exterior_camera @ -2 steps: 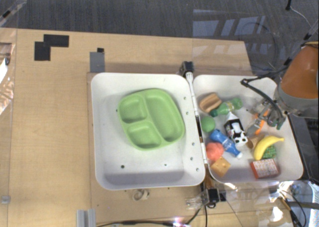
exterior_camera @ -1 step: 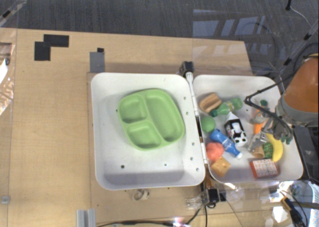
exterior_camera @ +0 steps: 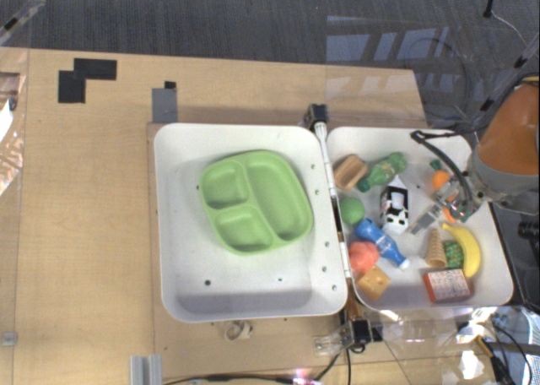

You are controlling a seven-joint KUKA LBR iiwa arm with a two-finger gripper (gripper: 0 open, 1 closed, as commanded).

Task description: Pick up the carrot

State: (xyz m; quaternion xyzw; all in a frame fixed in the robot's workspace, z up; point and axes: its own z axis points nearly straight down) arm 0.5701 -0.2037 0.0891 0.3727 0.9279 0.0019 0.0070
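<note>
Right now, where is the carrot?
In the camera view the carrot lies in the right bin, near its far right side, just above the pincer and the banana.

The right bin (exterior_camera: 422, 140) is crowded: the carrot (exterior_camera: 440, 178) at its far right is hemmed by the tool (exterior_camera: 445, 208) and the banana (exterior_camera: 467, 248) nearer. Open floor is left along the far wall. The left bin (exterior_camera: 186, 282) is taken up centrally by a green tray (exterior_camera: 253, 199), with free room kept around it.
</note>
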